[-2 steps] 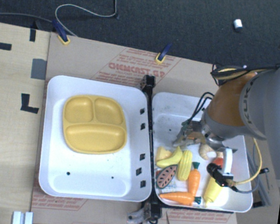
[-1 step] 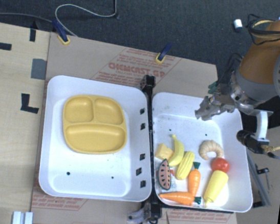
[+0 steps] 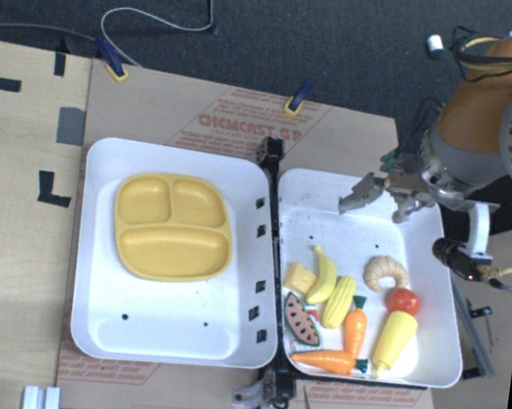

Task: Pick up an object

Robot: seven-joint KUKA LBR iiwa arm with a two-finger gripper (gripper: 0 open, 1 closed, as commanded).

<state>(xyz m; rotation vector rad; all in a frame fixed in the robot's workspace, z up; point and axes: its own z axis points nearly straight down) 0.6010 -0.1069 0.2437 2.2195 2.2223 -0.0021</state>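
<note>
My gripper [image 3: 384, 203] hangs open over the far part of the right bin [image 3: 312, 211], its two fingers spread wide with nothing between them. Toy food lies in the near half of that bin: a banana [image 3: 324, 275], a corn cob [image 3: 339, 301], a cheese cube [image 3: 299, 278], a watermelon slice [image 3: 301, 319], two carrots [image 3: 355, 328], a croissant [image 3: 386, 271], a tomato [image 3: 403, 300] and a yellow pepper [image 3: 392, 341]. All of them sit well below the fingers in the view.
The left bin [image 3: 98, 252] holds a yellow divided plate [image 3: 173, 227]. A black clamp strip [image 3: 269, 248] runs between the bins. Cardboard lies under both bins, with yellow clips at its far edge and a cable beyond.
</note>
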